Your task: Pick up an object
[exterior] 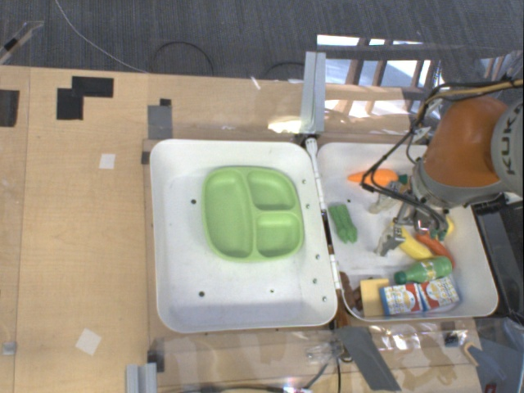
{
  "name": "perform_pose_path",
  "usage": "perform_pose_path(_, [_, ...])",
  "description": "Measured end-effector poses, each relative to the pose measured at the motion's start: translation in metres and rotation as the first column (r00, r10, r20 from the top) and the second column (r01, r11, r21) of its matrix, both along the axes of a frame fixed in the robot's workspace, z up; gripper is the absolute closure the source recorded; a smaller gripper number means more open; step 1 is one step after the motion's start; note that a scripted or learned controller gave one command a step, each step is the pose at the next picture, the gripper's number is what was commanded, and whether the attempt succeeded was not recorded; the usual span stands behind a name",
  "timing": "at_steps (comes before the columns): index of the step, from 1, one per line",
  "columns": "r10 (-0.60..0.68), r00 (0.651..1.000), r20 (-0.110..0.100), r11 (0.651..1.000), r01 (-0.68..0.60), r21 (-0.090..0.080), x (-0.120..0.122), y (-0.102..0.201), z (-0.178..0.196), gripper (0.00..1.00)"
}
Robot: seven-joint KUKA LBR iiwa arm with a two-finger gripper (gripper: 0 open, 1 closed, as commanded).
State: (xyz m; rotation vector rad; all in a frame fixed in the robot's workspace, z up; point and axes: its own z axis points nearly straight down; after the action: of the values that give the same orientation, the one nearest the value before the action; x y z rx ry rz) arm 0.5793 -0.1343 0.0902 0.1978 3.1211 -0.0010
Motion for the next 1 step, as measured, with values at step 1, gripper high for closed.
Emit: perform_pose_path(1, [0.059, 0.998, 0.003, 0.998, -0.059, -0.002, -0.0262, -0.0326, 0.0002, 0.00])
